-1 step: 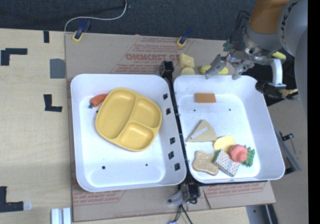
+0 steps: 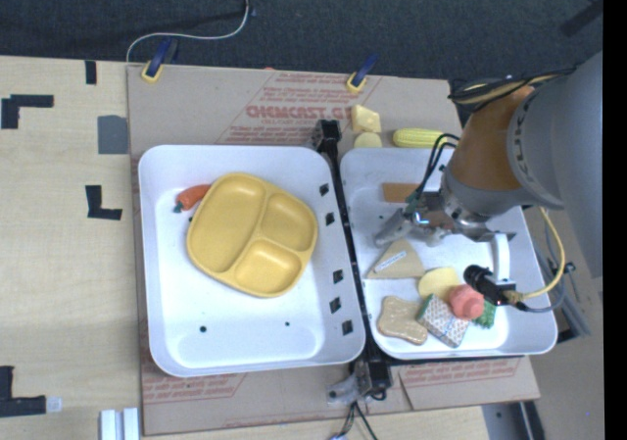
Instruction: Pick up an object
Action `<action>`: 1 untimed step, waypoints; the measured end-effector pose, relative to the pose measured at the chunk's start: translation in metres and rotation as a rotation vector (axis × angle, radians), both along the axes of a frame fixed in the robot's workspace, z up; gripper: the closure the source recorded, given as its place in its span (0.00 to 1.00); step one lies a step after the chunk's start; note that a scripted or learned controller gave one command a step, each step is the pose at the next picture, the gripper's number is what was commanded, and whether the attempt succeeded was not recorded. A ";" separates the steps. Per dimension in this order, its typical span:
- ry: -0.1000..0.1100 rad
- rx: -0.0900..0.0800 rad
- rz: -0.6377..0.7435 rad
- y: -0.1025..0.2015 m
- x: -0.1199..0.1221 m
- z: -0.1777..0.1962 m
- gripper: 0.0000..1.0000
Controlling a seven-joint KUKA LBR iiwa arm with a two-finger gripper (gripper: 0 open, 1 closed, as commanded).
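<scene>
My gripper (image 2: 411, 232) hangs low in the right bin (image 2: 524, 330), near its middle, with the grey arm and its orange band coming in from the right. Its two fingers are spread open with nothing between them. Just below them lies a tan wedge (image 2: 400, 261). Further toward the front sit a pale yellow piece (image 2: 437, 281), a red strawberry (image 2: 467, 303), a tan cookie-like slice (image 2: 402, 320) and a green and red patterned piece (image 2: 444, 323). A small brown piece (image 2: 396, 192) lies behind the gripper.
The left bin (image 2: 167, 320) holds a yellow divided plate (image 2: 253, 233) and an orange carrot-like piece (image 2: 192, 196) at its back left. Behind the right bin, on the cardboard, lie a yellow cube (image 2: 365, 119), a pale lump (image 2: 367, 140) and a corn cob (image 2: 419, 137).
</scene>
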State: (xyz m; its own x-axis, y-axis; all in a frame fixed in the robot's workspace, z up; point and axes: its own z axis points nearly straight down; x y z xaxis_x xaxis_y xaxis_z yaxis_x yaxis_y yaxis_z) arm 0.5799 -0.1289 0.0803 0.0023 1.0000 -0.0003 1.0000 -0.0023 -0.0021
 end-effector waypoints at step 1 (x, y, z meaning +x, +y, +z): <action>-0.007 -0.001 0.007 0.016 0.074 0.005 0.00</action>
